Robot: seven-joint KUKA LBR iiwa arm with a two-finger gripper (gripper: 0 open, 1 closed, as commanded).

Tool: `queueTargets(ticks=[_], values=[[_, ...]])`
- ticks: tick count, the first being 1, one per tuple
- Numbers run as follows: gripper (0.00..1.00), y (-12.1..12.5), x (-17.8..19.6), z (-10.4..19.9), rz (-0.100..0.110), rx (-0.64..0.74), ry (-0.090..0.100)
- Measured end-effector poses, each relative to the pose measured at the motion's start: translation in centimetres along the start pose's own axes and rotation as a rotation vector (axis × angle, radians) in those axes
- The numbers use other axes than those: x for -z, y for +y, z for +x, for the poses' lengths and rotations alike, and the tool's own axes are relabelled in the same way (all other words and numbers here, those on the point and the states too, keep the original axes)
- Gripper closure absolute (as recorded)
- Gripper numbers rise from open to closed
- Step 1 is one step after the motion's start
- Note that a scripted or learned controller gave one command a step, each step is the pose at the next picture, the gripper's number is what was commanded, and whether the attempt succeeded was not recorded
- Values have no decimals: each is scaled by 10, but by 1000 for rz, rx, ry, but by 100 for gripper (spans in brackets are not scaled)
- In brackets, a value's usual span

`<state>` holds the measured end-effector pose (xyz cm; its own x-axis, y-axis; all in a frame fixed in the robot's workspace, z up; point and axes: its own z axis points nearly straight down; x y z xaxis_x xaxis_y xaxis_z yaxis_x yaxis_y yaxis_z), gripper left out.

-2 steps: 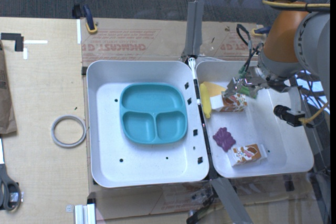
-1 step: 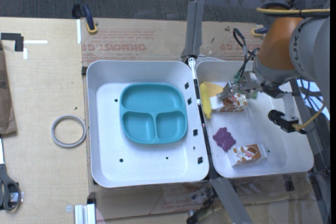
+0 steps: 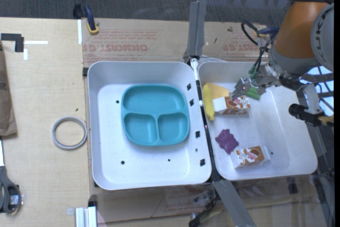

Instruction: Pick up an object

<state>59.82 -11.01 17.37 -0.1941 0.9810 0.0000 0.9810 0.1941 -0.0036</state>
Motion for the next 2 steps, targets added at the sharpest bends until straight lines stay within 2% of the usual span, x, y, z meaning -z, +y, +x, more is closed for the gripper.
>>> queueTargets(ticks=[1, 2], values=[[0, -6, -60, -13, -19, 54, -5], [0, 4, -67, -5, -24, 59, -10]])
